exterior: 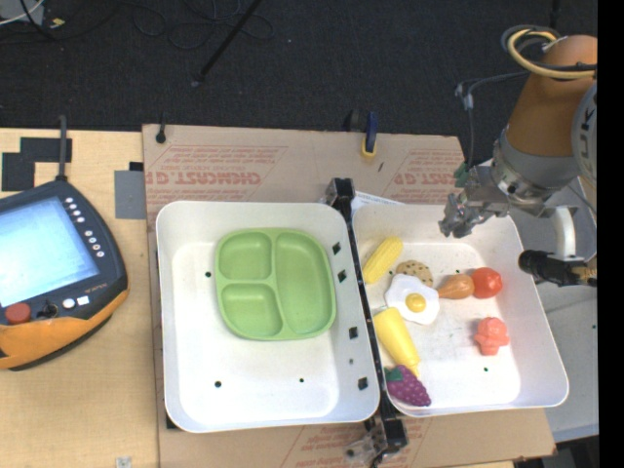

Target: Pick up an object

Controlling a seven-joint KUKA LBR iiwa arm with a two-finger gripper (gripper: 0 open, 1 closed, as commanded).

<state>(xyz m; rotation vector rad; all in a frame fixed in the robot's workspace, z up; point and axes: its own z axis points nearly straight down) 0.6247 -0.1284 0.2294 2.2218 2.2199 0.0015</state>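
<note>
The right bin (526, 378) holds toy food: a corn cob (381, 258), a cookie (415, 270), a fried egg (413, 300), a brown drumstick-like piece (454, 286), a red tomato (487, 282), a pink piece (491, 333), a yellow pepper-like piece (397, 335) and purple grapes (409, 387). My gripper (458, 219) hangs above the bin's far edge, beyond the food and touching none of it. Nothing shows between its fingers.
A green divided plate (274, 284) lies in the left bin (185, 359). A black divider (353, 300) joins the two bins. A teach pendant (54, 261) rests on the bench at far left. A blue-and-yellow clamp (370, 136) stands behind the bins.
</note>
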